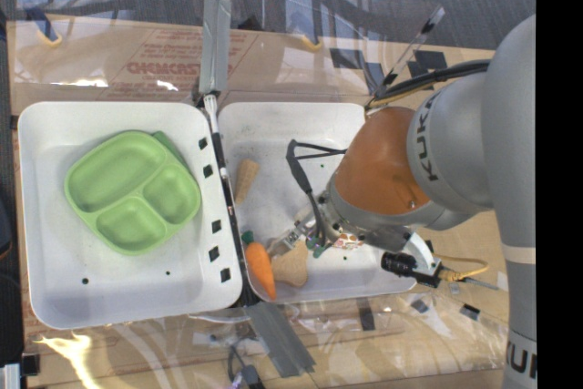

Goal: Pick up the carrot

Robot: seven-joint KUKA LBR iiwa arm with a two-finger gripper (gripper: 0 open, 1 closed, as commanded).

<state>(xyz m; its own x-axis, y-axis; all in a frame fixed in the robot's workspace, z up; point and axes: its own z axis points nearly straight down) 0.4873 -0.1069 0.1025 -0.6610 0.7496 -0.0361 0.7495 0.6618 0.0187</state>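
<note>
The arm (455,150) enters from the right and covers the right part of the right bin (273,118). Its grey body and orange band hide much of the bin floor beneath.

The gripper (305,240) hangs low over the right bin, near the front wall. Its lower end is small and partly masked by the wrist, so it cannot be determined whether it is apart or together. Nothing is visible between its tips. The gripper end lies just beside a tan, cone-shaped object (293,269) and near the carrot, apart from the carrot.

The left bin (55,287) holds a green divided plate (133,191) with three compartments, well apart from the arm.

The carrot (260,268) lies in the front left corner of the right bin, against the wall that divides the two bins. It is orange, with one end pointing toward the front edge. The tan object touches its right side.

A second tan cone (245,180) lies farther back in the right bin, close to the dividing wall.

A black cable (305,161) loops from the wrist above the bin floor.

The counter (109,59) behind the bins is covered by clear, reflective sheeting, which makes its surface hard to read.
</note>
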